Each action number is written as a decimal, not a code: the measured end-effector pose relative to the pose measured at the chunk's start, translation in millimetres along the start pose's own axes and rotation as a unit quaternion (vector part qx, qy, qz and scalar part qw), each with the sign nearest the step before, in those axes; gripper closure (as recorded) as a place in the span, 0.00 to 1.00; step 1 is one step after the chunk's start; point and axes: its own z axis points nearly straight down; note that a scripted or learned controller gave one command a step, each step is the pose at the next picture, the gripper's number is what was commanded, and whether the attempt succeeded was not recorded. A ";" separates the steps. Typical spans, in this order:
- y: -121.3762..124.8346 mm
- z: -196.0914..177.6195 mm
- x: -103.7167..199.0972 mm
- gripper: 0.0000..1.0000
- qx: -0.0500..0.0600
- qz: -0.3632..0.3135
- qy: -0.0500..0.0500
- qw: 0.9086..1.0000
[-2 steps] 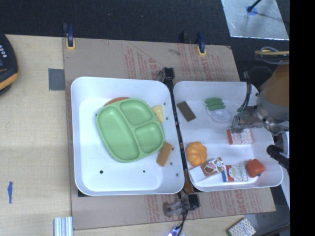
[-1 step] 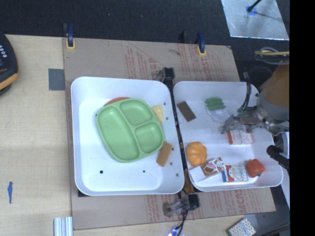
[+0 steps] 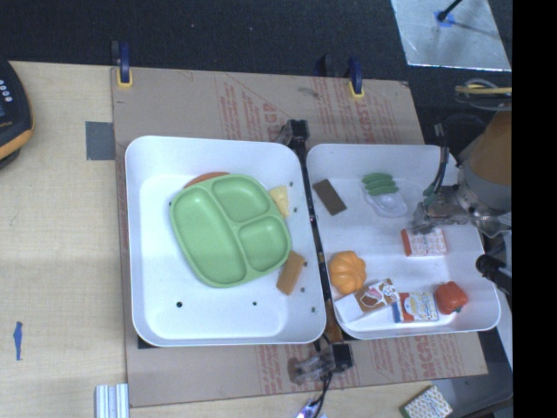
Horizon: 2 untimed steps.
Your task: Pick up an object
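My gripper [image 3: 432,215] hangs over the right side of the right bin [image 3: 348,158], with the grey arm and its orange band [image 3: 493,151] coming in from the right edge. Just below the gripper a small red-and-white packet [image 3: 426,243] lies flat on the bin floor. To the gripper's left sits a green item in clear wrap [image 3: 381,190]. An orange pumpkin [image 3: 347,271], a printed carton [image 3: 393,301], a red round fruit [image 3: 451,297] and a flat brown rectangle [image 3: 330,196] also lie in this bin.
The left bin [image 3: 148,312] holds a green divided plate [image 3: 231,228], with a yellow piece [image 3: 278,199] and a tan block [image 3: 290,273] beside it and a red edge [image 3: 206,178] showing from under it. The bins' shared wall [image 3: 310,225] runs between them.
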 end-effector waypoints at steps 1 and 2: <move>0.0 0.3 0.1 0.00 0.000 0.000 0.000 1.000; -6.4 22.3 17.1 0.00 0.000 0.001 -0.001 1.000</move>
